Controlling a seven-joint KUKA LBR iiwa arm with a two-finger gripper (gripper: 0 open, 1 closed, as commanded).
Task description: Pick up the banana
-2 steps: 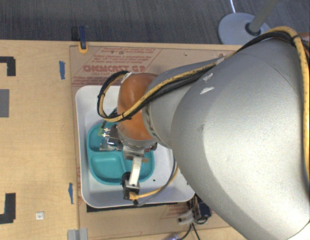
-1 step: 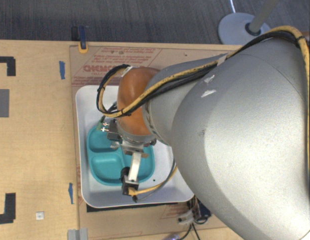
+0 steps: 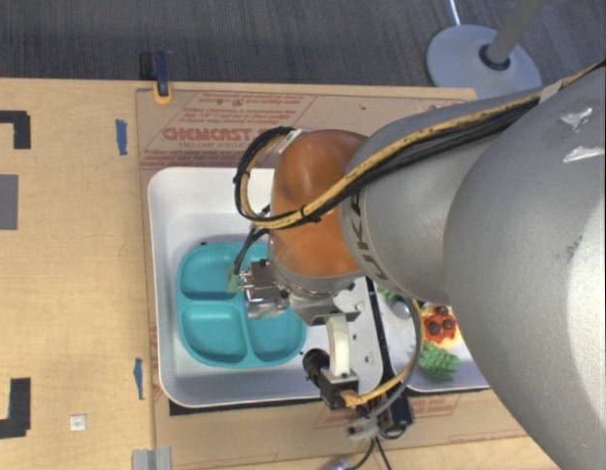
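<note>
Overhead, arm (image 3: 459, 223) covering the white bin (image 3: 165, 262), teal divided tray (image 3: 209, 311) beneath, banana hidden.

A turquoise divided plate (image 3: 219, 306) lies in the white bin (image 3: 175, 223) at frame centre-left, with a green studded toy (image 3: 439, 362) at lower right on the brown board (image 3: 68, 262).
</note>
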